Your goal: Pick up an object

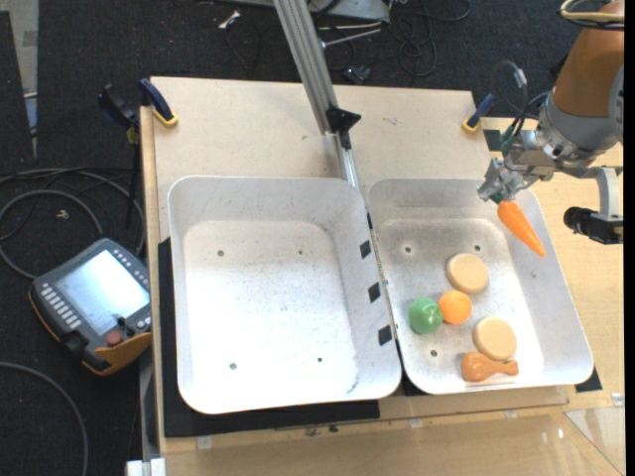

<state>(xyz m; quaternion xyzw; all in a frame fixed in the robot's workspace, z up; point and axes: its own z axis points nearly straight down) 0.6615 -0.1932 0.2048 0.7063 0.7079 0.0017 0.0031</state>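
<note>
My gripper (499, 192) hangs over the far right edge of the right bin (417, 216). An orange carrot (522, 227) slants down and to the right from its fingertips, held by its thick end above the bin's right wall. In the same bin lie a tan round disc (467, 273), an orange ball (455, 307), a green pepper-like piece (425, 315), a second tan disc (494, 338) and an orange-brown piece (485, 367).
The left bin (198, 206) stands beside the right one, with a divider edge (375, 276) between them. A metal pole (310, 53) slants across the bench's back. Clamps (159, 107) sit at the far corners. A teach pendant (94, 305) lies on the floor at left.
</note>
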